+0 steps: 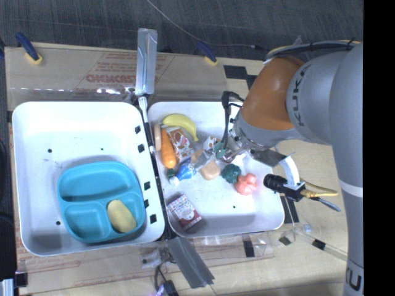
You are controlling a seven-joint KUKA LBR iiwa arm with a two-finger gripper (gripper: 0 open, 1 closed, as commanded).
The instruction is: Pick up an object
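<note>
the claw (pixel 223 153) sits low in the right bin (pixel 265 217); i cannot tell its opening. clutter crowds it: a teal piece (pixel 231 174) just below, a tan block (pixel 210 171) beside. it may nudge or snag two.

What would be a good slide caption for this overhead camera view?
KUKA arm's gripper lowered among toy food in the right bin; blue tray sits in the left bin.

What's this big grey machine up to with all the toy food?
The robot arm reaches in from the right and lowers its gripper into the right bin, among a pile of toy food: a banana, a carrot, a pink piece and a small carton. It is meant to pick one up. The left bin holds a blue tray with a yellow potato-like piece.
</note>
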